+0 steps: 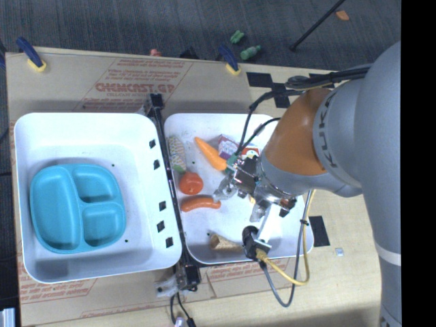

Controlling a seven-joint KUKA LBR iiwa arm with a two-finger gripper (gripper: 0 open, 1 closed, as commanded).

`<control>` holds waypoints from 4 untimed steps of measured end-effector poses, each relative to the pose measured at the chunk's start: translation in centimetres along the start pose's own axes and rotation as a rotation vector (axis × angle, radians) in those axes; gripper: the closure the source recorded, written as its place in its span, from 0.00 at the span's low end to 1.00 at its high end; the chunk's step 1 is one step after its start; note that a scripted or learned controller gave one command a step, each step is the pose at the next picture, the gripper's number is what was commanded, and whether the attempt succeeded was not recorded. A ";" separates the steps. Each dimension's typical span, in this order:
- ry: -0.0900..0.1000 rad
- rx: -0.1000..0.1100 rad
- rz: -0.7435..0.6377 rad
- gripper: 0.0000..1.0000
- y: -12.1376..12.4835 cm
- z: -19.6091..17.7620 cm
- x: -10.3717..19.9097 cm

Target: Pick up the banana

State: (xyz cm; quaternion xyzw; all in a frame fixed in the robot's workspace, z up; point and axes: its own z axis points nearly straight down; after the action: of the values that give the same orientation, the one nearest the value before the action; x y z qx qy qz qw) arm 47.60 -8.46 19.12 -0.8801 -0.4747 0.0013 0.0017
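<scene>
A cardboard-covered bench (122,77) carries two shallow white plastic bins side by side, their inner rims touching along a black clip strip.

The left bin (41,131) holds a smooth turquoise tray (76,208) with three rounded compartments. The tray sits toward the bin's left wall, with open white floor above it and to its right.

The right bin (180,125) is more crowded. Near its left wall lies a small striped packet (178,152), upright along the rim. Just right of it are a tapered orange carrot (210,153), lying at a slant, a round red tomato (191,182) below it, and a glossy red-orange sausage (200,204) lying nearly flat beneath that. A purple packet (227,144) sits beside the carrot's upper end. Near the bin's bottom rim lies a tan cone-shaped piece (223,242). A banana cannot be made out among these things.

The end effector (230,182) hangs low over the bin's middle, just right of the tomato and sausage; whether it is wide or narrow cannot be told. The grey arm with its orange band (300,138) covers the bin's right half, leaving little free room there. A yellow cable (286,278) loops over the bottom rim.
</scene>
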 end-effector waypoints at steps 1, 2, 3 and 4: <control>0.000 0.000 0.105 0.00 -4.9 0.0 7.5; -0.001 -0.001 -0.037 0.00 0.7 -8.2 -1.1; -0.001 0.003 0.195 0.00 5.3 4.6 -0.3; 0.000 0.003 0.331 0.00 3.3 9.2 -5.0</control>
State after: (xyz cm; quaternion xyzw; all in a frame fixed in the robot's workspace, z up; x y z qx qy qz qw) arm 47.52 -14.46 9.88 -0.9464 -0.3231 0.0022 0.0027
